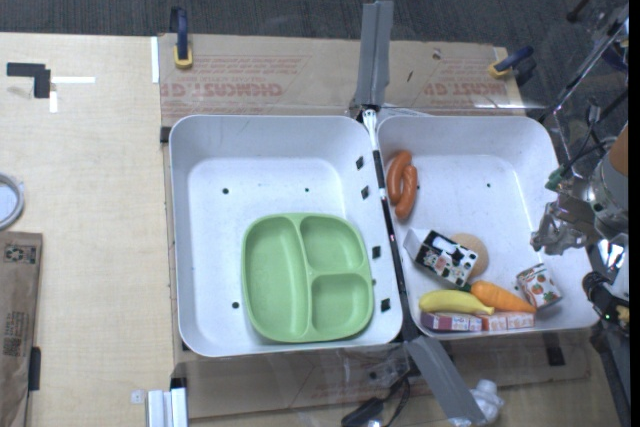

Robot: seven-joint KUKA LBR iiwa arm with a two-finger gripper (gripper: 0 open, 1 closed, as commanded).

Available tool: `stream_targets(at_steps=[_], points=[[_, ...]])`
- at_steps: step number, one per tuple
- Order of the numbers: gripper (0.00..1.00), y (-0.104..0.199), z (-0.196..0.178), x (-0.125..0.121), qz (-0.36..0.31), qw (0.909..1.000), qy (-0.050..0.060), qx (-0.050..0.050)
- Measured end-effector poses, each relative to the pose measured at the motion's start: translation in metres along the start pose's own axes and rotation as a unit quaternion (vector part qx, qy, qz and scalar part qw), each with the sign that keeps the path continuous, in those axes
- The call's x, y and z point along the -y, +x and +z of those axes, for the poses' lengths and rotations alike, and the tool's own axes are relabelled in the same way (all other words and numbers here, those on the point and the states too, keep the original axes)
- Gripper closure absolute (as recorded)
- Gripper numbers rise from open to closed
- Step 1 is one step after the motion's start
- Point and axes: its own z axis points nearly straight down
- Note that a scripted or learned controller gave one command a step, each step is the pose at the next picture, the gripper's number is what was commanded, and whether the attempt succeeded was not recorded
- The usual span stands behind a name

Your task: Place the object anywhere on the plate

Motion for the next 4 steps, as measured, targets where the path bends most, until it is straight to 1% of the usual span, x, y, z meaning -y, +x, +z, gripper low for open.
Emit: stream_targets(at_steps=[1,2,3,4], points=[[1.00,0.098,-0.045,-0.073,-0.088,0.9961,-0.001,0.001],[1.00,0.079,-0.021,-0.065,-0.038,0.9993,0.000,0.001],[1.00,0.026,-0.030,-0.089,0.087,0.9962,0.000,0.000],[1.00,-0.018,0.096,-0.052,0.115,0.9934,0.000,-0.001]])
